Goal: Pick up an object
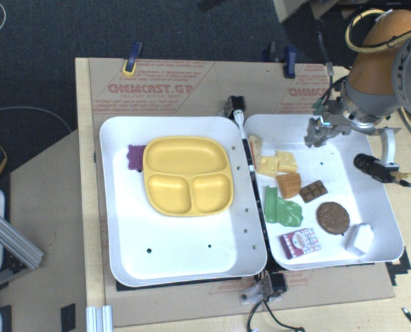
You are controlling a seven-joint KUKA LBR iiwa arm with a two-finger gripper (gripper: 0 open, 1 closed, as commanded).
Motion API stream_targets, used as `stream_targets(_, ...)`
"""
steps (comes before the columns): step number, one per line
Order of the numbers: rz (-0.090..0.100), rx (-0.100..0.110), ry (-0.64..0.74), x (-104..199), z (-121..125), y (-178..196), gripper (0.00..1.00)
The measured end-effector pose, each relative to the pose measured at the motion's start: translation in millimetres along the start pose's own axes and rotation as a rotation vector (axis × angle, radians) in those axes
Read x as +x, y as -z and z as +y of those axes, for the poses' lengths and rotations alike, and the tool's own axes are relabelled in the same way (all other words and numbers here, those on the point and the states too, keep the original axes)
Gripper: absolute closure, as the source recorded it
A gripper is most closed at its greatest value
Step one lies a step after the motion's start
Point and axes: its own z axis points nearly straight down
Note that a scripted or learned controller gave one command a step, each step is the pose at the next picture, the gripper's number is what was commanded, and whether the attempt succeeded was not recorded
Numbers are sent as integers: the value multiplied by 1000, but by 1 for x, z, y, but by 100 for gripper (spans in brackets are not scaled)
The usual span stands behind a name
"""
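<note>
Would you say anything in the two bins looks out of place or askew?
One thing: a purple item in the left bin lies partly tucked under the yellow tray. The food pieces in the right bin lie loose, which looks normal.

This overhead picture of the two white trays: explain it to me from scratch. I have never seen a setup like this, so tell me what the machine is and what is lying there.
The picture comes from one fixed camera above a bench, looking down at a slant. The grey machine with the orange band at the right is a robot arm; its gripper hangs over the far part of the right bin. Nothing shows between its fingers, so it holds nothing.

The left bin contains a yellow divided tray with a small purple piece beside it. The right bin holds the small things to pick from: pale yellow pieces, a tan block, a dark brown bar, a green piece, a round brown disc, a red and white packet and a white block.
</note>
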Motion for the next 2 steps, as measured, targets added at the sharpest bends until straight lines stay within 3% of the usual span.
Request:
stream_targets(1, -1, -4, 2, 4, 8, 63, 100)
stream_targets(2, 0, 1, 2, 4, 9, 71, 100)
